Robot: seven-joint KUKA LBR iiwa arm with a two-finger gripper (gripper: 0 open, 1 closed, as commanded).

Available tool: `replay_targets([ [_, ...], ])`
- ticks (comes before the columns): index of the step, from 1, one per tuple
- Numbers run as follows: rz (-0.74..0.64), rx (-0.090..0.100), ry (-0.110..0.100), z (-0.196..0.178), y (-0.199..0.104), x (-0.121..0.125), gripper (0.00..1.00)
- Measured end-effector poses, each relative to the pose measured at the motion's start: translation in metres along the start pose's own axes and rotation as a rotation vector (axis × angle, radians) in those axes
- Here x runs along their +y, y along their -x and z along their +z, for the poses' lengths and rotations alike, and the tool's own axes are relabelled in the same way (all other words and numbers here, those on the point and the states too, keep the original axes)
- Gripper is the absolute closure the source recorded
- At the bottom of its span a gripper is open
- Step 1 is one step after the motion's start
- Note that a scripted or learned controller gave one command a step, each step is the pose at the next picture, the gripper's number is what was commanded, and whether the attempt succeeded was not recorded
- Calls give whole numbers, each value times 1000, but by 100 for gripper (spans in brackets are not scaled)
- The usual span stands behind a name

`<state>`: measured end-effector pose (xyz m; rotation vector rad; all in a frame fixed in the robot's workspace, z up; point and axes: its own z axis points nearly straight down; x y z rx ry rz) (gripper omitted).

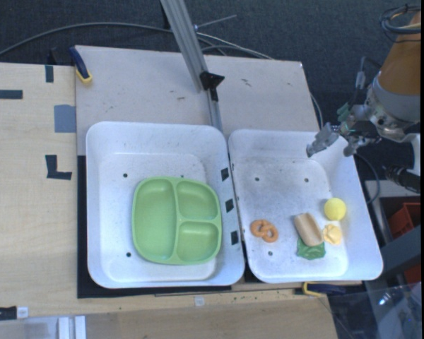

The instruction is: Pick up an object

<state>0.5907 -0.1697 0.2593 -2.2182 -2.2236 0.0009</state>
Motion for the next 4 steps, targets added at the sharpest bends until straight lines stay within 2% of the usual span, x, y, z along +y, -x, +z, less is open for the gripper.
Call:
replay_targets([
  [1, 0, 0, 0, 0, 0, 0, 0],
  [2, 0, 0, -5, 45, -6, -3, 0],
  [4, 1, 0, -7, 169, 2, -2, 0],
])
